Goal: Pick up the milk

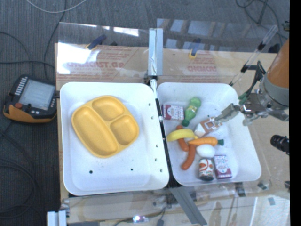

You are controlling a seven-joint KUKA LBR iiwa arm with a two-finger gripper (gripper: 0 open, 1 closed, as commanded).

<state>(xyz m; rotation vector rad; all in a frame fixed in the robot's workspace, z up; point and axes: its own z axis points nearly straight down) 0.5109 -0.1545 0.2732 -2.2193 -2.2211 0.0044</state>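
At the right of the frame, the pincer (220, 117) hangs over the milk (207, 126); whether it grips, I cannot tell.

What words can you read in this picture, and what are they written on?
Nothing here reads for sure.
Red print on the clear wall behind the left bin: reversed and blurred.
Red print on the clear wall behind the right bin: blurred.
Labels on the cartons, the can and the milk: too small.
Handheld screen: too blurred.
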